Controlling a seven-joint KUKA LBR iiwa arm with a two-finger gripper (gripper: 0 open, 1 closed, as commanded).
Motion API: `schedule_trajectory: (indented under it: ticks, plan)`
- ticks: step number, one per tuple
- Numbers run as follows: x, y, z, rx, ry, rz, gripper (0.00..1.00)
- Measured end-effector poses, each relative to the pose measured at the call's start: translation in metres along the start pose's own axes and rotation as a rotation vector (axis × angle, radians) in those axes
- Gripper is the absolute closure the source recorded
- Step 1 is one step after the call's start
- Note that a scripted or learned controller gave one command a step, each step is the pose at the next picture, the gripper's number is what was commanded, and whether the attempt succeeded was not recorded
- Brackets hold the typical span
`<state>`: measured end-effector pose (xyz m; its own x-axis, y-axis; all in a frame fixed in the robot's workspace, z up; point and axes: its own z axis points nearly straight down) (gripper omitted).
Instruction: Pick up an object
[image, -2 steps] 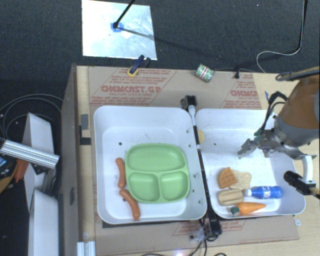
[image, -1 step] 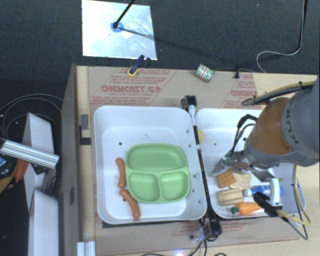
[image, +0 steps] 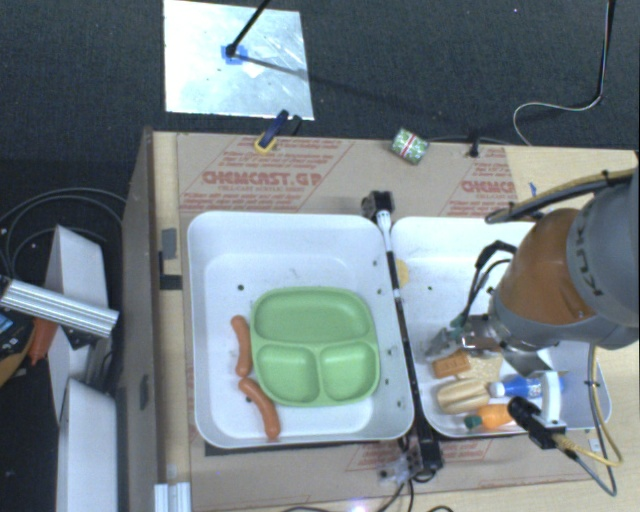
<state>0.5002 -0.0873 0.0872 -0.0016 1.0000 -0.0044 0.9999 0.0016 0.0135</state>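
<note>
Pincer (image: 452, 340) low in right bin (image: 440, 262), over a tan bread-like piece (image: 451, 365); whether it is apart or together, cannot tell. Judged step: closing in on a grasp. Best done by centring on one item, dropping straight, clear of the divider wall. Candidates crowd the bin's near corner: tan piece, pale roll (image: 464, 396), orange item (image: 491, 417), touching or just beside each other.

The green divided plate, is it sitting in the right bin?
No, the green divided plate lies in the left bin, beside two sausages.
</note>
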Motion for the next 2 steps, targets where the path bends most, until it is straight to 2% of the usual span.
schedule_trajectory:
  ticks: [1, 2]
  plan:
    - [-0.001, 0.001, -0.010, -0.001, -0.001, 0.000, 1.00]
    - [0.050, 0.067, -0.097, 0.011, 0.005, -0.002, 1.00]
